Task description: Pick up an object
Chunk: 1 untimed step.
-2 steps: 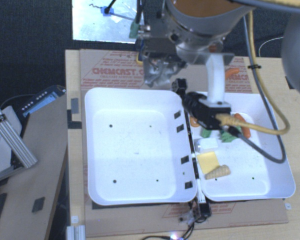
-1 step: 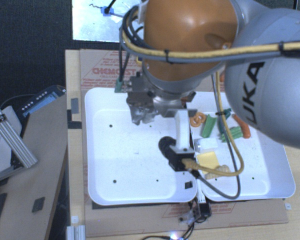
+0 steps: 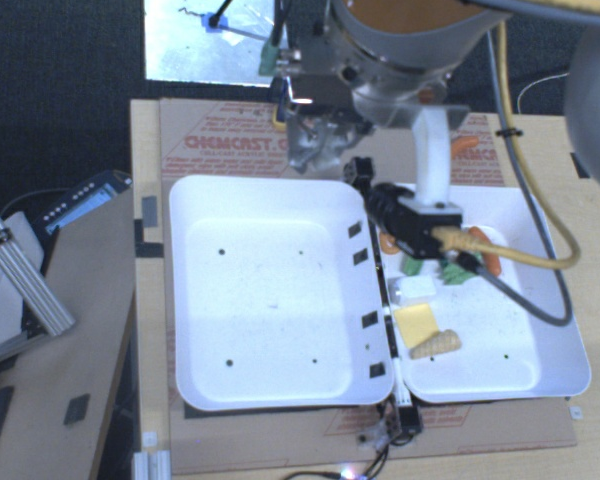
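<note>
Above the left bin's (image 3: 270, 298) back rim, the gripper (image 3: 318, 146) is hanging high, probably clearing the walls. I can't tell if it's open or closed, and nothing is showing in it. Pick candidates are sitting in the right bin (image 3: 525, 353), bunched by the divider: yellow block (image 3: 417, 323), white block (image 3: 415, 290), green pieces (image 3: 412, 265).

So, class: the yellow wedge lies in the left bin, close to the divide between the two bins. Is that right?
Not quite: the bin is wrong. The camera view shows the yellow wedge lying in the right bin, close to the divide between the two bins.
</note>
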Motion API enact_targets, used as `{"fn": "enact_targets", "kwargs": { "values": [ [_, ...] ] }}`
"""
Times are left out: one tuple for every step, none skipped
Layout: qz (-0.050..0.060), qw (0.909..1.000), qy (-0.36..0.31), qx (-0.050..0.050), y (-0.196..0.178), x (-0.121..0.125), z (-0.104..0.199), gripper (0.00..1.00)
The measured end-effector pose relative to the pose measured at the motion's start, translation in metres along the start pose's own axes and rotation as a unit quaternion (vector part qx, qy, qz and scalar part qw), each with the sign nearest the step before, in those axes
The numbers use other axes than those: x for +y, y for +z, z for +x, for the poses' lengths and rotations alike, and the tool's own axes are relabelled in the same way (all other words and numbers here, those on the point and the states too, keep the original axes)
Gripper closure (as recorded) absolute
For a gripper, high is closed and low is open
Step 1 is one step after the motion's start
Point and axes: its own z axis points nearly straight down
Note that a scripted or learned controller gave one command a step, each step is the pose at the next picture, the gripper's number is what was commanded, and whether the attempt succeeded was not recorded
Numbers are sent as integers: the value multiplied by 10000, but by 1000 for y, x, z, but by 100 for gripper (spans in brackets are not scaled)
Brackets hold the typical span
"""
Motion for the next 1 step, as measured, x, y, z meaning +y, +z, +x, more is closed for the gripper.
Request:
{"fn": "enact_targets", "kwargs": {
  "values": [
    [62,9999,70,-54,9,61,-95,100]
  ]
}}
